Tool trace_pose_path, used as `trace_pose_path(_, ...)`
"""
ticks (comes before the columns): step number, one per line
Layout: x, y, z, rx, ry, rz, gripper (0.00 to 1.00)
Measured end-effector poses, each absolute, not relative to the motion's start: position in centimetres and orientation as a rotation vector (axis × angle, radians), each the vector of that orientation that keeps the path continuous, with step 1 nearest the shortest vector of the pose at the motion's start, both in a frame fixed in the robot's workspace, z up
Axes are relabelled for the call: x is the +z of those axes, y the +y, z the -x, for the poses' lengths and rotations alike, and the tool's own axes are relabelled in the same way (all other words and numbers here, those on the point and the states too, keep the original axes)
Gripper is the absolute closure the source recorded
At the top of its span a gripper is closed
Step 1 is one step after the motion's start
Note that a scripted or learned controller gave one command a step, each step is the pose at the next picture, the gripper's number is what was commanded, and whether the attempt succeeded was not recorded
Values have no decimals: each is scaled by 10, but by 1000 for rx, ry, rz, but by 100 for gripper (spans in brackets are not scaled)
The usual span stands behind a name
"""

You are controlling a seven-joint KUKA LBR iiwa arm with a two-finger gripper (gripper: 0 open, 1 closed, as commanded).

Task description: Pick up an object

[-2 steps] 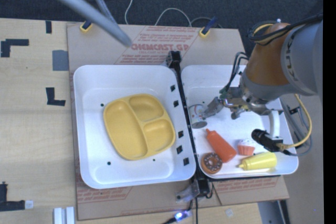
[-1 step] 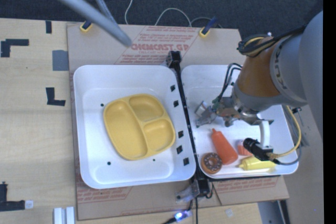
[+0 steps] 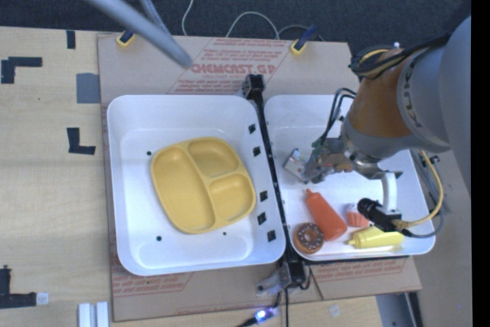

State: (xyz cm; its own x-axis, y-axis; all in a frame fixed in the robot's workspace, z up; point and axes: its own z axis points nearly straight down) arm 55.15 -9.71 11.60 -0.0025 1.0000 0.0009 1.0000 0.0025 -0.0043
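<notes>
Orange bottle [image 3: 326, 214] lies just below gripper [image 3: 305, 167].

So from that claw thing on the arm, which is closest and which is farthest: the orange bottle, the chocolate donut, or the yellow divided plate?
Measured from the end effector in the camera view:
1. Orange bottle, just below it in the right bin.
2. Chocolate donut, further down, at that bin's front edge.
3. Yellow divided plate, off to the left in the other bin.
</notes>
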Motion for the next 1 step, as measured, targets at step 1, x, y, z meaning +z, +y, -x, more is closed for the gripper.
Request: trace_pose_path(1,176,-103,-556,-4,-2225,2223,100)
